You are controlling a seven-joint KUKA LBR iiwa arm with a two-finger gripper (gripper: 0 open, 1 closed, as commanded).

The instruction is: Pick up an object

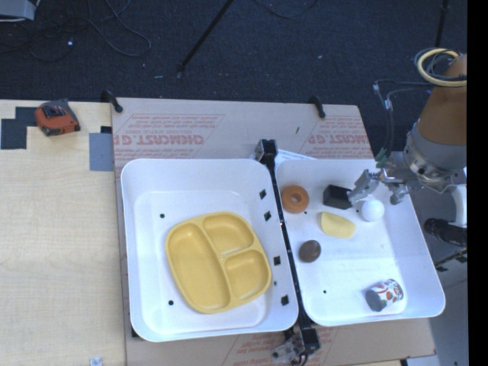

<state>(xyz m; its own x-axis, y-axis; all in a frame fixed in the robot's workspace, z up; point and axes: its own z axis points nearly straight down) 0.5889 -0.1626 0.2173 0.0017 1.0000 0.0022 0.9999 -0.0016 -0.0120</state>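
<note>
The right bin [415,250] holds a white ball [372,210], a black block [336,197], a brown ring [295,198], a pale yellow lump [336,224], a dark brown disc [309,251] and a small printed can [383,293] lying on its side. My gripper [377,191] hangs over the bin's far right part, its fingers spread apart. The white ball lies just at the fingertips, between them, and looks to be resting on the bin floor. The left finger [360,187] stands close to the black block.
In the left bin [133,227] lies a yellow divided tray [219,260]. A black divider [276,227] runs between the two bins. An orange tape measure [56,117] sits on the bench at the far left. The grey arm [438,139] comes in from the right.
</note>
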